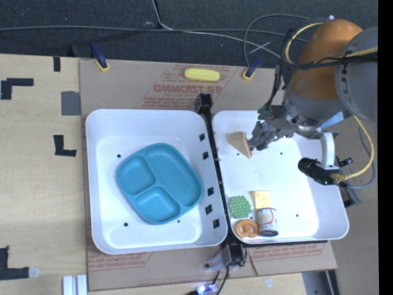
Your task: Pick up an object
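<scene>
In the right bin (307, 192) a tan wedge-shaped piece (240, 143) lies near the far left corner. My gripper (258, 139) hangs just to its right, its dark fingertips touching or nearly touching the wedge. Near the bin's front left lie a green round piece (240, 206), a yellow block (261, 198), a small can (266, 221) and a brown ring-shaped piece (246, 229). The grey arm with its orange band (328, 45) reaches in from the upper right.
The left bin (107, 128) holds a blue divided plate (159, 182). A yellow corn-like object (201, 75) lies on the cardboard behind the bins. Cables loop around the arm at the right, and a black part (316, 168) sticks out over the right bin.
</scene>
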{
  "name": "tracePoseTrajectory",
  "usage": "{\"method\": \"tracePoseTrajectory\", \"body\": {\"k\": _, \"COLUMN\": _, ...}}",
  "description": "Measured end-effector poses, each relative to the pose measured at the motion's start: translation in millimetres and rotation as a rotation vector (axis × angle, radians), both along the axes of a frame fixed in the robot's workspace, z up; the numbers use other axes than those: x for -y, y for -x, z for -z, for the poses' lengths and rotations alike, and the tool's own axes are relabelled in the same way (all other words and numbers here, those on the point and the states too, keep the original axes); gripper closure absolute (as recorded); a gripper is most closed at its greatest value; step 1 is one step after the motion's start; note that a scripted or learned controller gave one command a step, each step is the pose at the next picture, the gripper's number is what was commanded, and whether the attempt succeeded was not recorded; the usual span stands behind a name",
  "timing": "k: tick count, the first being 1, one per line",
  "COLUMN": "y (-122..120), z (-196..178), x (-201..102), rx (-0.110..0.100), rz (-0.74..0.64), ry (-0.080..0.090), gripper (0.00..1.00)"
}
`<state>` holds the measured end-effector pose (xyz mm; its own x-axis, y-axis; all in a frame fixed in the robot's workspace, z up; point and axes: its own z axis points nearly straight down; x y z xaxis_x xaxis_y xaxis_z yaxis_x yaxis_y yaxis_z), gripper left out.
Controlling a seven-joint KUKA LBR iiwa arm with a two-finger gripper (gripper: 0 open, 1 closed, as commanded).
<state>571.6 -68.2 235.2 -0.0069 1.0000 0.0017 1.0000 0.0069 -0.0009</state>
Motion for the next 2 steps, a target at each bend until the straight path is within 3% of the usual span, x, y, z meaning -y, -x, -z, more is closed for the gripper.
{"method": "tracePoseTrajectory", "body": {"k": 2, "y": -46.5, "z": 2.6, "x": -90.3, "rx": 0.001, "rz": 0.001, "ry": 0.0, "gripper": 1.0}}
